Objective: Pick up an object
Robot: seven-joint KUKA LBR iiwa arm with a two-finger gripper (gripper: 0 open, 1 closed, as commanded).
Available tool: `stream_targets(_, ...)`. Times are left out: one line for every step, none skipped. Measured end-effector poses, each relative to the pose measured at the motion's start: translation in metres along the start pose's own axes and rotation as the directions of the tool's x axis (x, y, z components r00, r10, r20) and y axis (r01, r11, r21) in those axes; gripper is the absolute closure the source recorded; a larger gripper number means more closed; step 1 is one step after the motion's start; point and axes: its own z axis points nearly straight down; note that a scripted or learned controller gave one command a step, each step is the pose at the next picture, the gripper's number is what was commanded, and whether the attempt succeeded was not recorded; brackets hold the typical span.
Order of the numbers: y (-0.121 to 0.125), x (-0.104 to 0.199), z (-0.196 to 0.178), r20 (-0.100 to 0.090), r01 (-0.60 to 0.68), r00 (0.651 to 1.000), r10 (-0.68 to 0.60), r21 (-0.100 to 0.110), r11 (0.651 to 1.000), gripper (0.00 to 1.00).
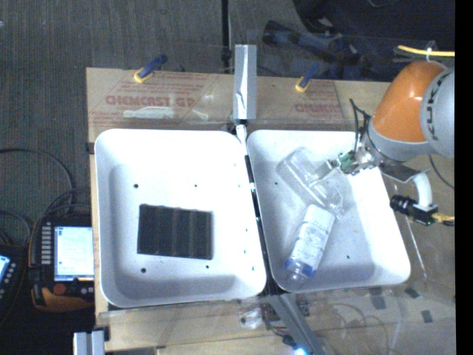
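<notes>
Over the right bin's (384, 268) far edge hangs the tool (349, 161), its state hidden. A clear cup (310, 176) lies just left of it; beyond, a bottle (309, 241) slants toward the near wall.

Single fixed camera above the bench (100, 98), looking down at a slant, both bins in frame

2 blue clamps (150, 68) on the bench; tablet (72, 252) at left.
</notes>
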Motion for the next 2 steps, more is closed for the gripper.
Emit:
stream_targets(-0.0004, -0.0004, 0.0000, 0.000, 0.021, 1.000, -0.021, 0.000, 1.000, 0.00)
stream_targets(-0.0008, -0.0006, 0.0001, -0.001, 0.023, 1.000, -0.023, 0.001, 1.000, 0.00)
